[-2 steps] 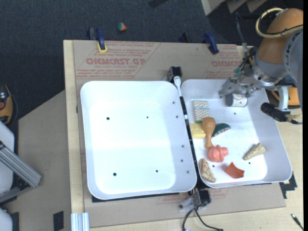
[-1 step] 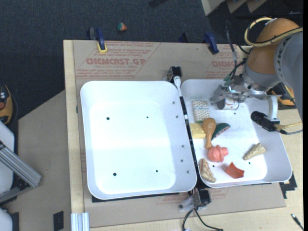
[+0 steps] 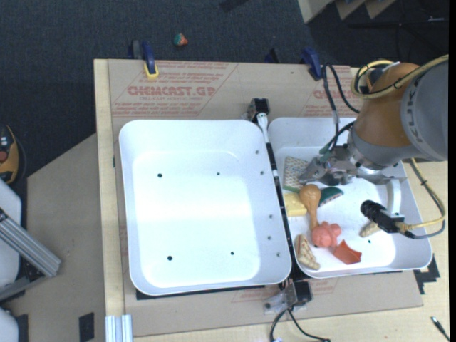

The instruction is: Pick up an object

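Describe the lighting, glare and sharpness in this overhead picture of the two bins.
Camera view: even, bright light; the left bin floor is washed out nearly featureless white; soft shadows beside the toys in the right bin; the arm looks slightly soft-edged; dark carpet stays dim.

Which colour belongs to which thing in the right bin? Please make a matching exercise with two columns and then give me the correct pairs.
Things:
1. drumstick-shaped toy
2. lumpy round toy
3. wedge-shaped piece
4. block by the divider

Colours:
A. red
B. pale yellow
C. tan-orange
D. pink

Pairs: 1-C, 2-D, 3-A, 4-B
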Robot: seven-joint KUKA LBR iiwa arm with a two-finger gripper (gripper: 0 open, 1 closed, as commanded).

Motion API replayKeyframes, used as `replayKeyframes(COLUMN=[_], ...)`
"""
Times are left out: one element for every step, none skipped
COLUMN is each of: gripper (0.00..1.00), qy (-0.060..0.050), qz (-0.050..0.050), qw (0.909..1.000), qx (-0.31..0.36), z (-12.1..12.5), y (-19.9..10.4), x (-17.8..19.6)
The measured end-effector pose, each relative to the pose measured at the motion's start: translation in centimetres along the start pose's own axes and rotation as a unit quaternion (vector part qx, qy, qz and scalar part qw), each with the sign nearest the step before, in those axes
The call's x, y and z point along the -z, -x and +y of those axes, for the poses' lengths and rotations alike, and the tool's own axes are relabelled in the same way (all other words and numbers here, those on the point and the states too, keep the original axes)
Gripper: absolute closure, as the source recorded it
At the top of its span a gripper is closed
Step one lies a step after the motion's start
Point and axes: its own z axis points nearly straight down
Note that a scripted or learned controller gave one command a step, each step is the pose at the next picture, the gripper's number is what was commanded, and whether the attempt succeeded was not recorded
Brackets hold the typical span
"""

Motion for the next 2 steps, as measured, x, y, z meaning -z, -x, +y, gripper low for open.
replayKeyframes(gripper=[1.0, 1.0], qy=[-0.001, 0.002], qz=[0.0, 0.0], qw=[1.0, 1.0], qx=[0.001, 0.004], z=[0.1, 5.2], y=[0.0, -0.1], x=[0.9, 21.1])
